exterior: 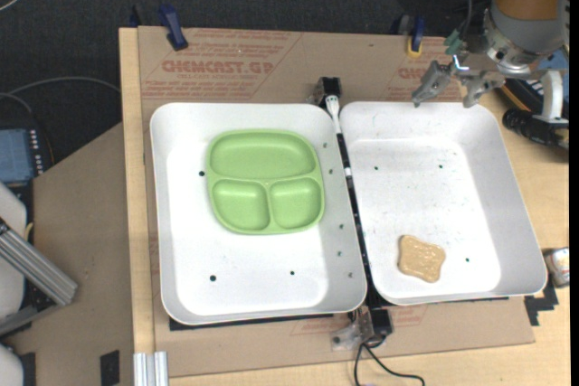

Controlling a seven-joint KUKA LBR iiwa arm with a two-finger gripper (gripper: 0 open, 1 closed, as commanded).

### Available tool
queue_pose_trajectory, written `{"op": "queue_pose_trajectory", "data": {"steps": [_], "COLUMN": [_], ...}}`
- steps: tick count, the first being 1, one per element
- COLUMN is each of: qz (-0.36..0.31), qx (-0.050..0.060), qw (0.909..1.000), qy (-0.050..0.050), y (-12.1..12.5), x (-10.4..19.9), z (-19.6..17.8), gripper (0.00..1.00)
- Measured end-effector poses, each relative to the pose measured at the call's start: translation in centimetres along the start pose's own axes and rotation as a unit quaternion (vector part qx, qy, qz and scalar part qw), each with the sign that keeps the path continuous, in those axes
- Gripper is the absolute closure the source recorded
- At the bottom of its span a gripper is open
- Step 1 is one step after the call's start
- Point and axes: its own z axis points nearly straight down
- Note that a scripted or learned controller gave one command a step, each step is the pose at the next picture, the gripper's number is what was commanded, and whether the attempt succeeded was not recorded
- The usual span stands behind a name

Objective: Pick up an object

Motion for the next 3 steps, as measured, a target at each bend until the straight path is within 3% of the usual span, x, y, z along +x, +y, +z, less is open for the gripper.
{"op": "queue_pose_trajectory", "data": {"steps": [1, 2, 3], "qz": [0.004, -0.004, -0.006], "qx": [-0.011, -0.005, -0.007], "qw": [0.9999, 1.0, 1.0], "qy": [-0.005, 0.0, 0.001], "y": [-8.7, -13.2, -18.2], "x": [-7.2, -0.2, 9.7], "z": [-18.4, -22.6, -30.1], "gripper": [0.0, 0.0, 0.0]}}
